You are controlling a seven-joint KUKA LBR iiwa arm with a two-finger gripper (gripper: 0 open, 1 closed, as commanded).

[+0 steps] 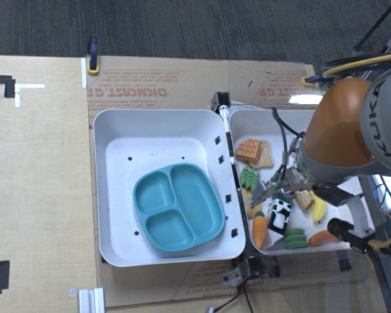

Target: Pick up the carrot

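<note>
The carrot [259, 230] lies at the near left corner of the right bin [242, 175], close against the wall shared with the left bin [104, 175]. It is short and orange, with a green tip at its far end, lying roughly near-to-far. A black-and-white toy [279, 214] sits just to its right, and a green vegetable [294, 239] lies further right along the near wall.

The gripper [274, 188] hovers over the middle of the right bin, a little far and right of the carrot; the arm's bulk hides its tips, so its state cannot be told.

The likely trouble is crowding: a descent could strike the bin wall, or catch the toy instead. A second orange piece [323, 238] at the near right could also be mistaken for the target.
</note>
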